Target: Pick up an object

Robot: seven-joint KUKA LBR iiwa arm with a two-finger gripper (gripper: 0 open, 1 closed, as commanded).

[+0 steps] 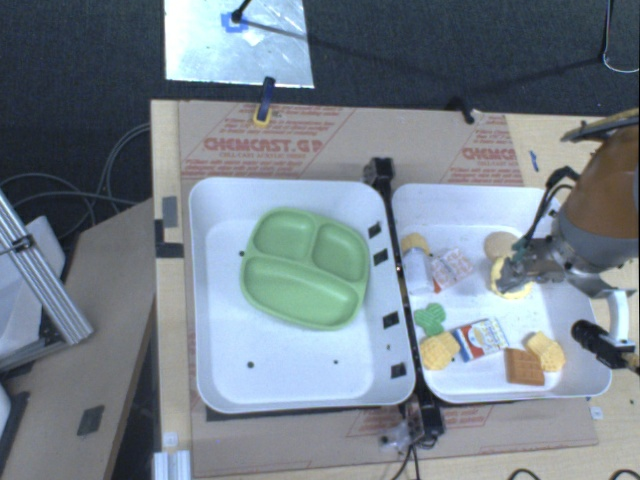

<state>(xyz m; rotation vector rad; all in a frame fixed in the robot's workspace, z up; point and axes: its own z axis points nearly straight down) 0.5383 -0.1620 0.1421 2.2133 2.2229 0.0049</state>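
the arm (600,203) comes in from the right and is low over the right bin (470,200). the gripper (520,268) is down on a pale yellow round piece (512,286) that lies near the right side of this bin. if the gripper is open or closed, i cannot tell, because it is dark and small here and the piece is partly hidden under it.

just beside, toward the back, there is a tan round piece (498,243). to the left of the gripper lies a small white packet (452,266) and a light yellow piece (414,242) close to the wall between the bins. nearer the front edge there are a green piece (430,319), a yellow waffle-like piece (438,350), a small carton with blue and red print (482,338), a brown square cracker (523,366) and a yellow piece (546,351) touching it.

the left bin (225,368) holds a green plate with three parts (305,268), well apart from the gripper.
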